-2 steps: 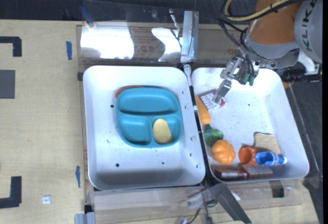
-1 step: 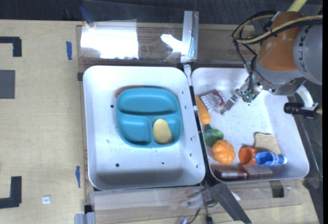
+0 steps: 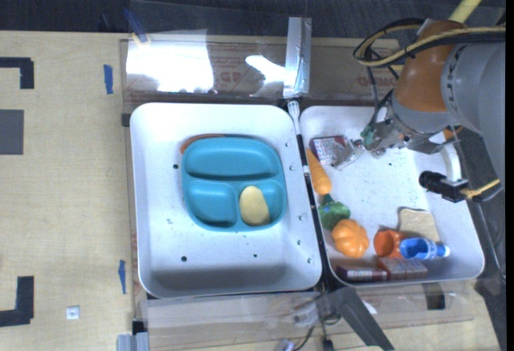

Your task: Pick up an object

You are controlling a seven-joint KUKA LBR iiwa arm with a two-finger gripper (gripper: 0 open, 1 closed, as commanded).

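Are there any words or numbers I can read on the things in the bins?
None can be read.
Silver packet by the hand: red print, too blurred.
Blue bottle: label too small.
Dark bar at the right bin's front edge: no clear letters.

My arm [image 3: 474,92] runs off the frame's right edge. My fingertips [image 3: 353,150] blur against a small packet [image 3: 328,148], its label too small to read.
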